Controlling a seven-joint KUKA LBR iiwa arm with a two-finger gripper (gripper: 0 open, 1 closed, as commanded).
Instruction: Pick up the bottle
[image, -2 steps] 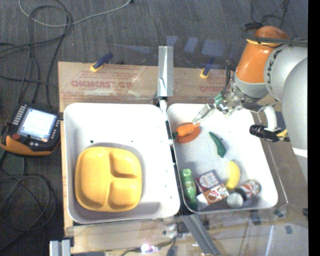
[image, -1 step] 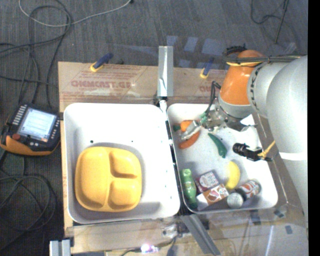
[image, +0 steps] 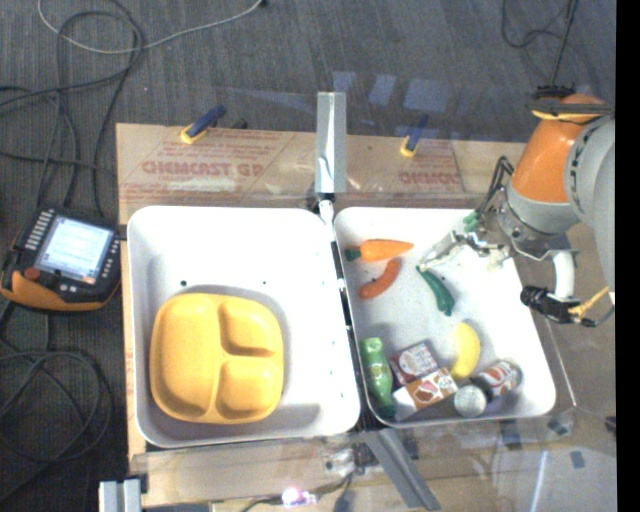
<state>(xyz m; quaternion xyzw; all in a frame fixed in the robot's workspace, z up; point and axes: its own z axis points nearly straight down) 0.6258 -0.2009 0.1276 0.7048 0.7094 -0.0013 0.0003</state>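
We see the gripper (image: 437, 259) hanging open and empty over the right bin (image: 540, 345), the approach barely begun; next it must cross to the green bottle (image: 377, 372) lying by the bin's left wall.

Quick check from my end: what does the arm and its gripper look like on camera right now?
The arm is grey with a rounded orange band above the wrist. The gripper is a small metallic assembly ending in thin, pale fingers. Dark cables run along the wrist, and a black fitting with a yellowish lead hangs beside it.
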